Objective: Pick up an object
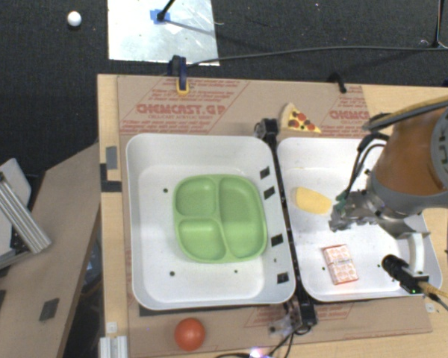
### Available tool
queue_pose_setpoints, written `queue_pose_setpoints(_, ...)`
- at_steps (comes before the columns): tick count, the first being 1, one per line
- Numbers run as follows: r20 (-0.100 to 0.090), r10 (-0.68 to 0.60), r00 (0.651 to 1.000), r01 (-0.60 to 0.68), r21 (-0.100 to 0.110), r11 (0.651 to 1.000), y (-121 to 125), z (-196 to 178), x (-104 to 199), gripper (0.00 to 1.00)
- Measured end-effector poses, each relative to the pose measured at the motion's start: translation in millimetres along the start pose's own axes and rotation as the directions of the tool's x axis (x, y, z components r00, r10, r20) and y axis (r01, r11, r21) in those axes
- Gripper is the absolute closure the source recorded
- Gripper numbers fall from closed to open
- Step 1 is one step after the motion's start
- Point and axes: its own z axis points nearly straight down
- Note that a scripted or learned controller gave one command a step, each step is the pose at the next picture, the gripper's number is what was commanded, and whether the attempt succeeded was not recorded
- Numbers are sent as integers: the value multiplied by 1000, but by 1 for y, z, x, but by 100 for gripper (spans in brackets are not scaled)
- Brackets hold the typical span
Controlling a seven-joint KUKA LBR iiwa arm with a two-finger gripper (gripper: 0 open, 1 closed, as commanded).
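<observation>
In the right bin [313, 151] lie a yellow oval piece [312, 200] toward the left side and a pink-and-white patterned block [339, 264] nearer the front. My gripper [341, 216] hangs low over this bin, just right of the yellow piece and above the pink block. Nothing shows between its tips. The arm's orange band [409, 155] and grey wrist cover the bin's right half.
The left bin [145, 162] holds a green divided plate [219, 217]. A toy pizza slice [300, 119] rests on the board behind the right bin. A red ball [189, 333] sits on the board in front of the left bin.
</observation>
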Motion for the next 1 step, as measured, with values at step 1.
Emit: queue_pose_setpoints(1, 1, -2, 1000, 2, -2, 1000, 10, -59, -1, 100)
